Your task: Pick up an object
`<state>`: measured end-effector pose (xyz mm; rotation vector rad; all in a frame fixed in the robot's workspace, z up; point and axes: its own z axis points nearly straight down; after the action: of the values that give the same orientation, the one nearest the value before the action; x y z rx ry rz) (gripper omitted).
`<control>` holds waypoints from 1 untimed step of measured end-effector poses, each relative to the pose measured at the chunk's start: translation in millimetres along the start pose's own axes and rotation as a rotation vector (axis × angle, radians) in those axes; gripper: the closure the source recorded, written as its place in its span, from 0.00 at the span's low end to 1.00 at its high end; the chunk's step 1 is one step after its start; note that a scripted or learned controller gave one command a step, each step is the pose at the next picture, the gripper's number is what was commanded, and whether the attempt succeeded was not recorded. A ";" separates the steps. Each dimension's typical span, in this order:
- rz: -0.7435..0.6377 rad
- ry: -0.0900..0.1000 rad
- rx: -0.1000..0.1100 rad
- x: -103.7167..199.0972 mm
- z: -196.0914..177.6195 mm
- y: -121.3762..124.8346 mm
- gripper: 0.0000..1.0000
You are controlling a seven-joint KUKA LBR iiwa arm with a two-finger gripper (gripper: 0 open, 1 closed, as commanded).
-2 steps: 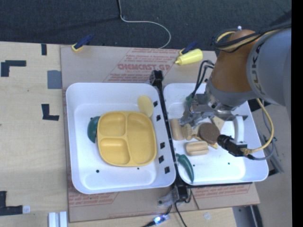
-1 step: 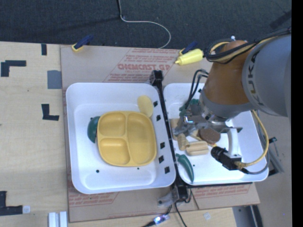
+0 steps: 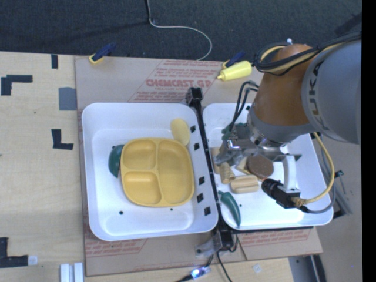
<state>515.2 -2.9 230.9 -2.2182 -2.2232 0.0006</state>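
The pincer (image 3: 230, 147) is seen low in the right bin (image 3: 305, 216), above small wooden blocks (image 3: 235, 178). Its grip cannot be told.

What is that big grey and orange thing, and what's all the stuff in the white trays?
That is a robot arm, grey with an orange band. It reaches in from the right, and the camera looks down on it from above the bench. At its end is a gripper, like a hand with two fingers, hanging over the right tray. Its job is to pick something up. Under it lie small pieces: a pale wooden block, a brown round piece and a green thing near the front. The arm hides its fingers, so I cannot tell if it holds anything. The left tray holds a yellow divided plate.
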 end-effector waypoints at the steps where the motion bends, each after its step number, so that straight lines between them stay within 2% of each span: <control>1: 0.001 0.000 0.002 0.4 0.9 -3.1 1.00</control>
<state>512.0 -2.5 230.0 -2.2186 -2.2204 0.0032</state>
